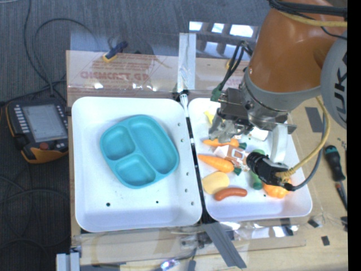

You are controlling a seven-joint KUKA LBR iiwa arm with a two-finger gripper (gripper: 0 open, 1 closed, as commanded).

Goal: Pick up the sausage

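Camera view shows the sausage (230, 193), a small reddish-brown toy link, lying flat near the front rim of the right bin (302, 205), touching the front of a pale yellow toy food piece (215, 182). It looks light, stiff and glossy, so it may slip; a grip across its narrow middle seems best. The gripper (227, 130) hangs behind a carrot (216, 162), well back from the sausage, and whether it is apart or together cannot be told
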